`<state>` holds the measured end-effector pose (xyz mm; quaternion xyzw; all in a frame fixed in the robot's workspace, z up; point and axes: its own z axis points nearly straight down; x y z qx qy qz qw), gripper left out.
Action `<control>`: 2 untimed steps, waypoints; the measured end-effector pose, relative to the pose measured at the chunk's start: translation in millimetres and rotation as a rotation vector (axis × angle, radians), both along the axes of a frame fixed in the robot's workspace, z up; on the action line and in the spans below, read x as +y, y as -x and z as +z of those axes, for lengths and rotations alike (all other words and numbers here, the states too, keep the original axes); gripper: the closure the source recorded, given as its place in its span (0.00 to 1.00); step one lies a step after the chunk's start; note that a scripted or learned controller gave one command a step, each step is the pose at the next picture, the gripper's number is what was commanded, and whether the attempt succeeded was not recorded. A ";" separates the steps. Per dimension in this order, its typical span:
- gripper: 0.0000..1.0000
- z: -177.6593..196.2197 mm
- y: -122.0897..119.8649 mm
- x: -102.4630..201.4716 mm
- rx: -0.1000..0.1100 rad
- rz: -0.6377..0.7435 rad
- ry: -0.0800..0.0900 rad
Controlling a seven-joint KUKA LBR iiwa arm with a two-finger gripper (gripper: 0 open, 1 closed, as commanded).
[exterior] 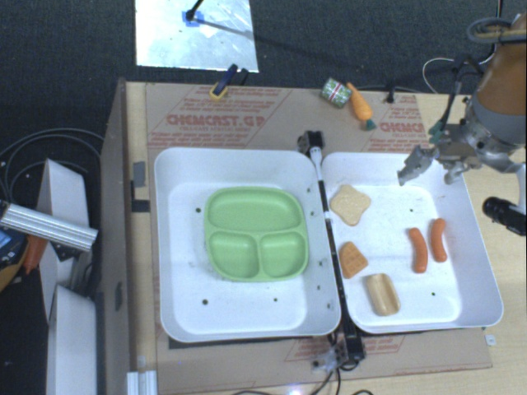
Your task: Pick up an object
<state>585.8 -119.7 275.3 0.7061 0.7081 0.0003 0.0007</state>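
- My claw [434,164] hangs over the far right corner of the right bin [486,299].
- My two fingers are spread apart, and nothing is between them.
- One finger [412,166] points down to the left, and the other one sits just to its right.
- My arm comes in from the right, grey with an orange band [504,85] above the wrist.
- In the right bin I see a slice of toast [350,204] near the left wall, up toward the back.
- Below the toast lies a small orange cracker [353,259].
- Below the cracker, near the front wall, lies a tan bread roll [382,294].
- Two sausages [428,242] lie side by side on the right part of the bin, close together. They are the food nearest my claw, but I am not touching them.
- The left bin [177,303] holds a green tray [256,233] with three parts: one long part at the back and two small parts at the front.
- Behind the bins, on the board, sit a toy carrot [361,105] and a small green can [335,91], just beside each other.
- A yellow and black clip [225,83] lies on the board too, farther left.
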 end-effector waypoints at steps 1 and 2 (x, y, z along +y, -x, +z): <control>0.00 -49.3 -4.9 -43.4 0.001 -0.002 0.001; 0.00 -145.7 15.9 -85.2 0.002 -0.002 0.000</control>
